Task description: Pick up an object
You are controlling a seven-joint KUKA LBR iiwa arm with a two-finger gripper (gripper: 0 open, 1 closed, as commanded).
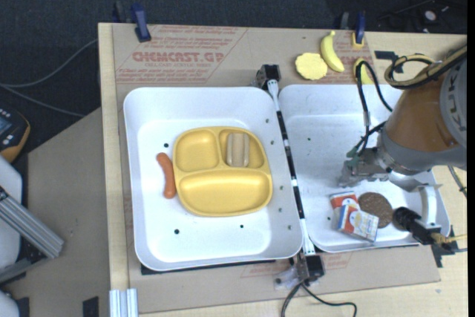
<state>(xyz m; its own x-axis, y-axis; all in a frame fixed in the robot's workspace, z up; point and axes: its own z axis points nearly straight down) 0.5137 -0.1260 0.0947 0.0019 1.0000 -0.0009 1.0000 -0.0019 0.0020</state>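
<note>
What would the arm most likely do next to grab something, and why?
Probably shift a little toward the near edge and lower onto the small carton. The gripper sits over bare floor of the right bin, just beyond the carton and the brown disc, with nothing visibly between its fingers.

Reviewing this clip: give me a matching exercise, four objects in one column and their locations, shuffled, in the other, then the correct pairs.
Objects:
1. orange hot dog
2. banana
3. brown cookie
4. tan bread piece

Places:
A. on the bench beyond the right bin
B. in an upper compartment of the yellow tray
C. on the left bin floor, beside the tray's left edge
D. in the right bin's near corner, by a small carton

Pairs: 1-C, 2-A, 3-D, 4-B
</note>
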